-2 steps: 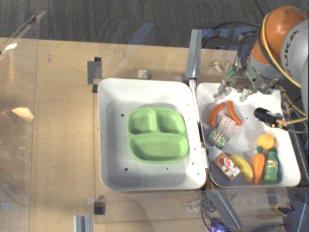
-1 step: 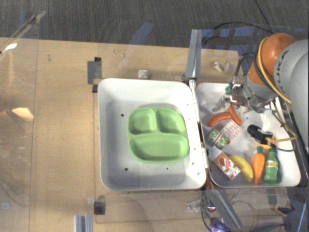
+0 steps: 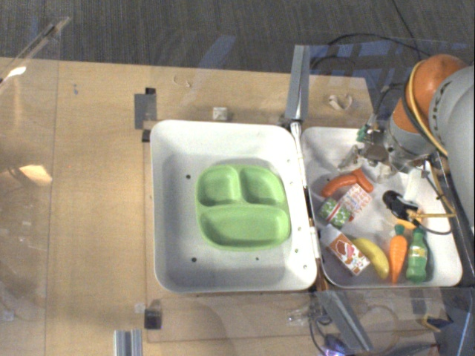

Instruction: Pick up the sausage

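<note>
The gripper (image 3: 373, 156) sits just above the sausage (image 3: 346, 182) in the right bin (image 3: 323, 141), ready to grab, though I cannot tell its grip.

A green divided plate (image 3: 242, 206) sits in a white bin (image 3: 171, 199). Nearby: an orange-red sausage (image 3: 346, 182), yellow banana (image 3: 372, 256), orange carrot (image 3: 398, 256), green bottle (image 3: 417, 256).

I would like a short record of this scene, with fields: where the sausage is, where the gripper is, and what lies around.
sausage: in the right bin, upper left part, lying at a slant
gripper: just above the sausage's right end, not holding it
beside the sausage: small carton
other items in right bin: banana, carrot, green bottle
left bin: green divided tray
</note>
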Tool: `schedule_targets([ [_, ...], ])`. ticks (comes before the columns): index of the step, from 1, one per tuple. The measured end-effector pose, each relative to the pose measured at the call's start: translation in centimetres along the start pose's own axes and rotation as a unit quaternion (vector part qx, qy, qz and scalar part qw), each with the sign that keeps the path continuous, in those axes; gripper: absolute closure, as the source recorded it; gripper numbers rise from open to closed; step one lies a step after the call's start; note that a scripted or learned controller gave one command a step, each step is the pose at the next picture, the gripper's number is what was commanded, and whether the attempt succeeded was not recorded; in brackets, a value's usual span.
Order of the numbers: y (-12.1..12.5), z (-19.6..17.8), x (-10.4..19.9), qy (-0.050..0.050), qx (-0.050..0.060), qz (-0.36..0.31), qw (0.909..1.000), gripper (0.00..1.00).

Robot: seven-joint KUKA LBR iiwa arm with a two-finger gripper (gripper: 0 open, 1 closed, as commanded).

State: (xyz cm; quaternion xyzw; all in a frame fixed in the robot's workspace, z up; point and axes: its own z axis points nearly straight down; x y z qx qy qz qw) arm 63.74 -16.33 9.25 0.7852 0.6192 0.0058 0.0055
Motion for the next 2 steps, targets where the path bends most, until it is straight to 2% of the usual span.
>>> schedule_targets([
  [1, 0.2, -1.3, 0.0, -0.002, -0.004, -0.003, 1.0, 1.0],
  [2, -0.5, -10.8, 5.2, 0.0, 0.004, -0.046, 0.9989, 1.0],
])
